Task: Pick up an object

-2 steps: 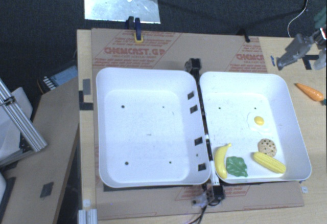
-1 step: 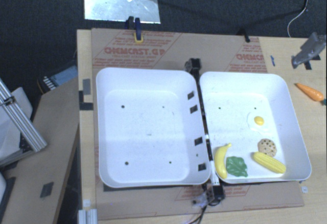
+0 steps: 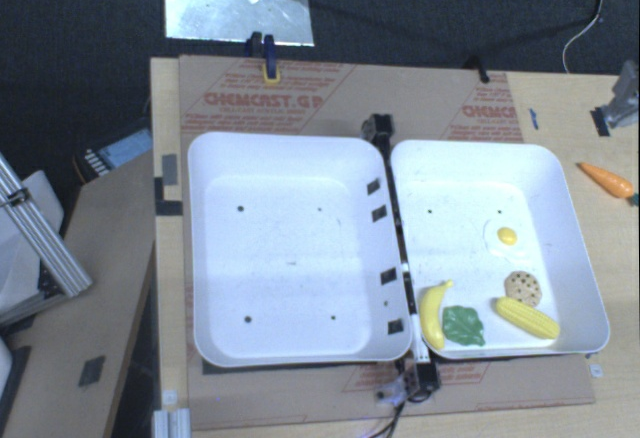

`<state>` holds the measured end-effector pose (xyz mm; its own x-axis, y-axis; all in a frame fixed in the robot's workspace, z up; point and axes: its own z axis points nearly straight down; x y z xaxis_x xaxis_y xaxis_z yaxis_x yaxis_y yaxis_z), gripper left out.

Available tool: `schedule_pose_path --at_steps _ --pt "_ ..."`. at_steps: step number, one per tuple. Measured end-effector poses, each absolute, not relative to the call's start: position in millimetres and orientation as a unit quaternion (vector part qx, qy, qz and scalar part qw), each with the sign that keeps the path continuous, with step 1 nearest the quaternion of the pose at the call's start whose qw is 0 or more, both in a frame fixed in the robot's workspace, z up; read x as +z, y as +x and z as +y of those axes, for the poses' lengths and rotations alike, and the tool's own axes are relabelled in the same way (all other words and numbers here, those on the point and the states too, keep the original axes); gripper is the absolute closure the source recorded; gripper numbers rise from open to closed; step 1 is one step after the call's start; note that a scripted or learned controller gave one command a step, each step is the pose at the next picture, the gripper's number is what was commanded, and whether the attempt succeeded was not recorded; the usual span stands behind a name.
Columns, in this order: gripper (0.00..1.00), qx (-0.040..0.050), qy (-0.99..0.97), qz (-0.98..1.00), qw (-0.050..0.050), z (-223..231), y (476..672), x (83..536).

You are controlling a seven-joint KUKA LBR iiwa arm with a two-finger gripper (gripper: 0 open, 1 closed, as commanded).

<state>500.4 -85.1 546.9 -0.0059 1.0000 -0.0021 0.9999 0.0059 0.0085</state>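
Note:
The right bin [image 3: 560, 188] holds several toy foods along its near side. A yellow banana [image 3: 433, 314] lies by the divider, with a green leafy piece [image 3: 463, 325] touching it on the right. A yellow corn cob [image 3: 527, 318] lies near the front right corner. Just behind the cob is a round brown cookie [image 3: 522, 286]. A fried egg with a yellow yolk [image 3: 506, 236] rests farther back.
The left bin [image 3: 210, 226] stands beside the right one, and black clips [image 3: 385, 246] join them along the shared rim. An orange carrot [image 3: 607, 180] lies on the bench right of the bins. A grey metal piece [image 3: 620, 104] juts in at the right edge.

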Motion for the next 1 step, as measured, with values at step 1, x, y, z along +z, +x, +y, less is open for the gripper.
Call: schedule_pose_path --at_steps 1 --pt "1.00 -0.0009 0.702 0.712 -0.002 18.1 543.2 469.7"
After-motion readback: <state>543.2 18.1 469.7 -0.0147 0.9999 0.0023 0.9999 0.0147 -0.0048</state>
